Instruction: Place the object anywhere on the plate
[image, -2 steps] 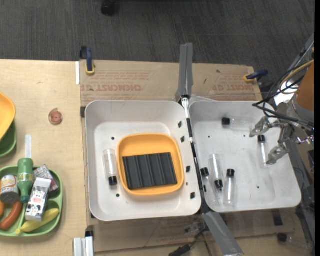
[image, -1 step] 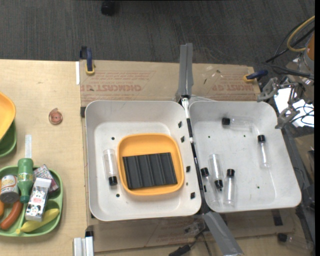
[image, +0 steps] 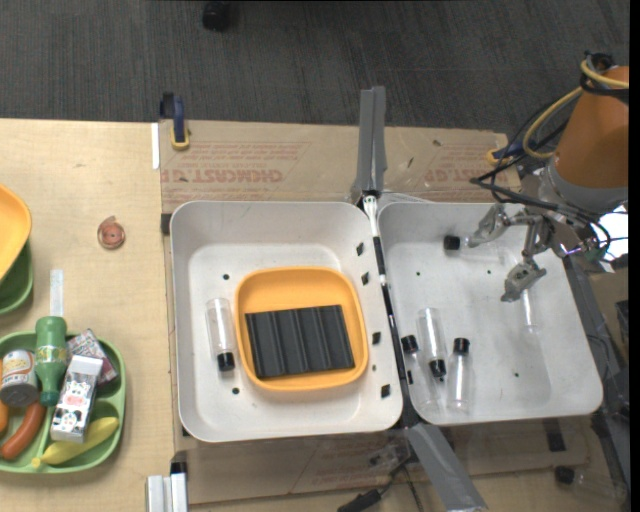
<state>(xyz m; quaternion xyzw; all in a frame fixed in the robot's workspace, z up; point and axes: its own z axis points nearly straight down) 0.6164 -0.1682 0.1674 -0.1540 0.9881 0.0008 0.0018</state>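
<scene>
Below the open, empty fingers (image: 512, 258), two vials (image: 445, 355) lie well apart.

grey arm reaching from right, gripper (image: 512, 262) fingers spread, nothing between

- Dark grey carpet (image: 300, 50) lay beyond the bench (image: 80, 170).
- The bench was pale wood.
- Brown cardboard (image: 270, 165) covered the bench's right part.

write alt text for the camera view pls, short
An orange plate carrying a dark ribbed block sits in the left bin, a clear vial beside it. The gripper hovers over the right bin, which holds two more vials.
</scene>
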